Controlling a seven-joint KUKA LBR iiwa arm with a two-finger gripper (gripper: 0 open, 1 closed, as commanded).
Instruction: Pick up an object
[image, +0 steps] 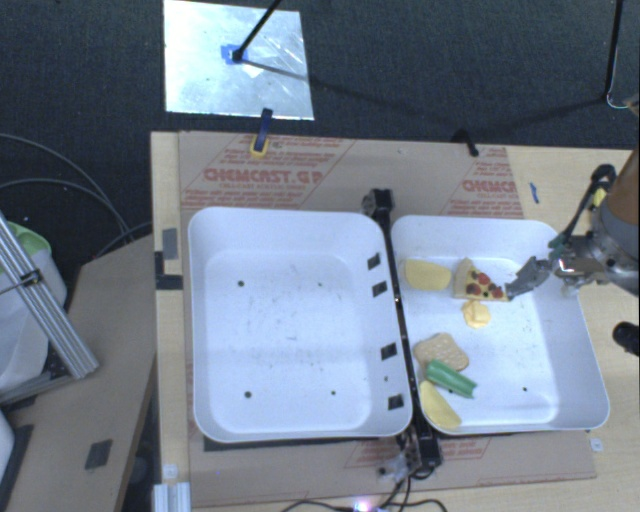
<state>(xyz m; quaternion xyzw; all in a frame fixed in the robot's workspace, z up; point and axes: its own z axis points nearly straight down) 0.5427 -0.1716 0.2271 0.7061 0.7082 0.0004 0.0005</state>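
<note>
The grey metal claw (522, 281), its grip state impossible to tell, touches the triangular pepperoni-topped toy pizza slice (476, 283) just left of it.

My grey arm (618, 235) is cut off by the right edge; my gripper (524, 277) is too small to judge its fingers' spacing.

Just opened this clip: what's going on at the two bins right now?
A robot arm reaches in from the right, its gripper low over the right bin, next to a pizza slice toy. I can't tell whether it has hold of anything. Also in that bin lie a yellow piece, a small yellow bit, a cracker, a green piece and another yellow piece. The left bin sits alongside.
</note>
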